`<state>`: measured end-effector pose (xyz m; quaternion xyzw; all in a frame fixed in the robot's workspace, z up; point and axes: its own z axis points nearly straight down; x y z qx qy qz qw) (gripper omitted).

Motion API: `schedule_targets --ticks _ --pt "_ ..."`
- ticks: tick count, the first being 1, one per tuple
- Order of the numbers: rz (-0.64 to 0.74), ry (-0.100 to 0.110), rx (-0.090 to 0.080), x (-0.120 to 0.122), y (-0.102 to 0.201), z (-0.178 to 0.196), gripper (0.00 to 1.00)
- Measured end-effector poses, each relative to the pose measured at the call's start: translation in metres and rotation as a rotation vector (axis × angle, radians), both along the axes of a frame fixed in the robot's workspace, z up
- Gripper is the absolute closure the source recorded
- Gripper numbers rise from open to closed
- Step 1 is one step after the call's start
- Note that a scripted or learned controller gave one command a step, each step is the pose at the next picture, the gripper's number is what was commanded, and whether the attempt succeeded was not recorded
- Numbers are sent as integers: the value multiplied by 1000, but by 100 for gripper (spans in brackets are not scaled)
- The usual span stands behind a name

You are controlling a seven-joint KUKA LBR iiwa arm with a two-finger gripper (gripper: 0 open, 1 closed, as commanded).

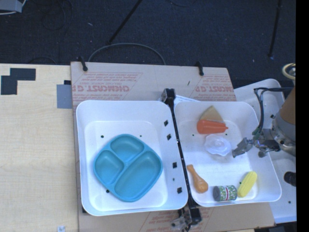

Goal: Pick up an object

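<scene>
Two white bins sit side by side on the bench, and we're looking down on both at a slant. Over in the left bin (87, 129) we have a blue divided plate (128, 166) lying flat, three compartments showing.

Now to the right bin (263, 124), where the action is. Up near the far wall we see a tan wedge-shaped piece (211, 114), and just in front of it, touching or nearly so, an orange carrot (211, 126) lying crosswise. Below that, a clear, crumpled-looking plastic item (218, 145) rests in the middle of the bin. Toward the near edge we've got an orange drumstick-shaped toy (198, 179) on the left, a small green-and-white can (225, 193) on its side, and a yellow corn cob (247, 184) just beside the can, tilted up to the right.

And the arm comes in from the right, wrist over the bin's right wall. We spot the gripper (241, 149) low over the bin, just to the right of the clear plastic item, a dark fingertip close to it. From this angle we cannot tell how wide it stands, and we see nothing clasped in it. Every object lies on the bin floor.
</scene>
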<state>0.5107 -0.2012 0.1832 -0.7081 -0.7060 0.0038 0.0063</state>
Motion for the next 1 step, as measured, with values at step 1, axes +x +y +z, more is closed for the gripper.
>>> schedule_targets --ticks 1 --pt "3 -11 -2 3 0 7 0"
